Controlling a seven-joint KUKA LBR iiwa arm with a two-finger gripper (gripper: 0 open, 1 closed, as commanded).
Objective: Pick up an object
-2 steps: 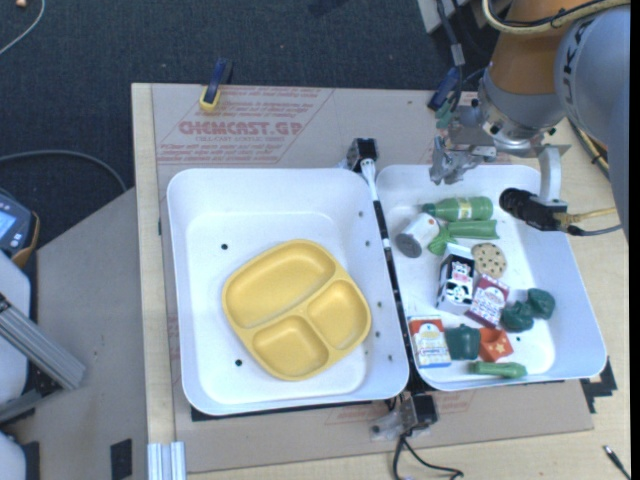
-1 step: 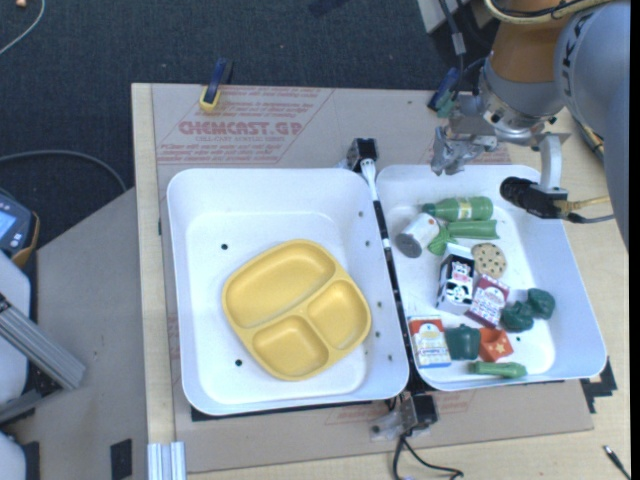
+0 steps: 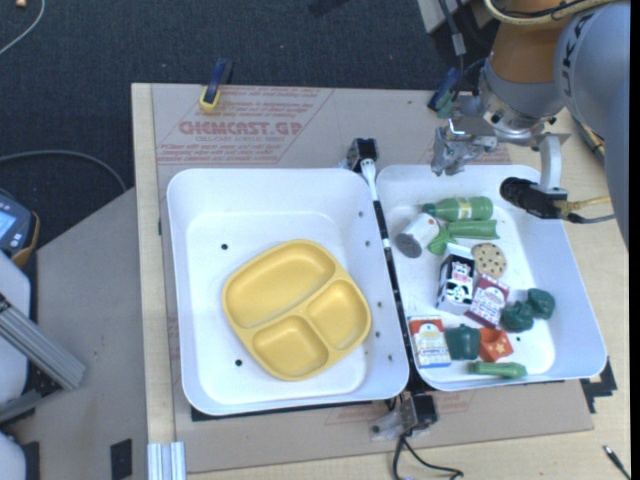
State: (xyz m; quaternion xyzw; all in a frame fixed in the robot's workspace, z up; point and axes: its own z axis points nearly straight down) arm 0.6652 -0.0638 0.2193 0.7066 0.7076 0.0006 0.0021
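My gripper (image 3: 450, 164) hangs over the back left corner of the right bin (image 3: 575, 298), its fingers slightly apart and nothing between them. Below and in front of it lie a green bottle (image 3: 460, 209), a green vegetable (image 3: 472, 230) and a grey-and-white cylinder (image 3: 416, 235). Further forward are a round cookie (image 3: 489, 259), a cow-patterned box (image 3: 457, 284), a maroon packet (image 3: 487, 302), dark green pieces (image 3: 526, 310), a red-and-white carton (image 3: 428, 341), a dark green cube (image 3: 462, 343), a red piece (image 3: 496, 345) and a green pod (image 3: 497, 370).
The left bin (image 3: 200, 228) holds a yellow three-compartment tray (image 3: 295, 308). A black clip (image 3: 362, 153) sits where the bins meet at the back. A black part of the arm (image 3: 535, 198) overhangs the right bin's back right. A blue-and-yellow clamp (image 3: 213, 86) grips the board's far edge.
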